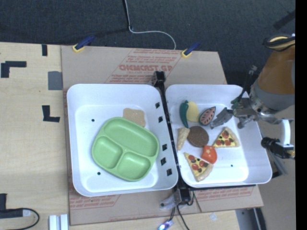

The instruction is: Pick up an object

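Observation:
The right bin [254,171] holds several toy foods: a green pepper [184,112], a yellow piece [193,111], a watermelon slice [207,115], a brown round patty [197,136], a pale wedge [182,138], a red piece [209,154] and two pizza slices [225,139] [198,166]. My gripper [231,119] hangs over the right half of this bin, just right of the watermelon slice and above the upper pizza slice. Its two dark fingers [220,117] are spread apart, open, with nothing between them.
The left bin [79,128] carries a green divided plate [125,148] and a slice of toast [134,116] at the plate's far edge. A raised divider [165,128] separates the bins. The arm's orange band [280,73] and grey wrist stand over the right bin's right rim.

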